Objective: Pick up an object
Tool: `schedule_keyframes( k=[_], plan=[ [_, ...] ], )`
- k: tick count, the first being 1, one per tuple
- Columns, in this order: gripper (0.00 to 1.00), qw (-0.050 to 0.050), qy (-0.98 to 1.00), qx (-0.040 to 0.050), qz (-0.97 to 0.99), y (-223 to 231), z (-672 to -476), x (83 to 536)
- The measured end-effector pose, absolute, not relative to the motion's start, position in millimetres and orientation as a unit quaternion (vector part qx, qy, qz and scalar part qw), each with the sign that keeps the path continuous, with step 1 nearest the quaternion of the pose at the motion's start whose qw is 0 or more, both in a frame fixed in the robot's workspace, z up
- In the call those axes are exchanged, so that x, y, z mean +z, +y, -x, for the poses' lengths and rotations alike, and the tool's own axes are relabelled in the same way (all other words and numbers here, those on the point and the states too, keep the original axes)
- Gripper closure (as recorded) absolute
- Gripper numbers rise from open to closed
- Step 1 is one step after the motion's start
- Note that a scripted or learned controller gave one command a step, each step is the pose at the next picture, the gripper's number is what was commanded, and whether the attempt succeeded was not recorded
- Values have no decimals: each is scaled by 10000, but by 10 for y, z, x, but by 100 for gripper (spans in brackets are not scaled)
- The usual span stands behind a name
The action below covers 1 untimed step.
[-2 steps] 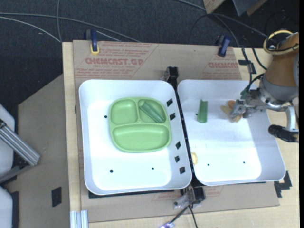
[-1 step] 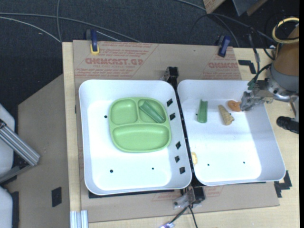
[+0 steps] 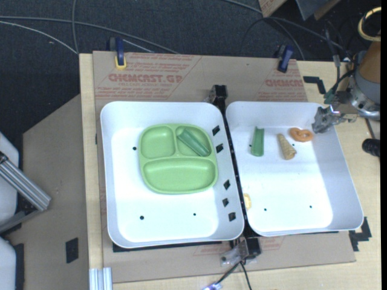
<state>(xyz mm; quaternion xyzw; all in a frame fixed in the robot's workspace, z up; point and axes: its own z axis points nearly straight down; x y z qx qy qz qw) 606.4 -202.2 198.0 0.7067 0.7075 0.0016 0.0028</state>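
The gripper (image 3: pixel 321 121) is hanging over the right bin (image 3: pixel 314 213) at its far right corner, just beside an orange ring-shaped piece (image 3: pixel 301 135); whether it is open or closed cannot be told. A tan cone-like piece (image 3: pixel 286 146) is lying just left of the orange one, and a green stick-shaped piece (image 3: pixel 257 141) is lying toward the bin's far left side. In the left bin (image 3: pixel 121 210), a green divided plate (image 3: pixel 176 158) is sitting near the middle, carrying a darker green piece (image 3: pixel 193 140) in its far right compartment.
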Motion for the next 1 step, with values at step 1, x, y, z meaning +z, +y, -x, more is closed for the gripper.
schedule_keyframes(
  k=[1],
  plan=[
    [100,34,7078,20,-7064,-1926,-6038,2527]
  ],
)
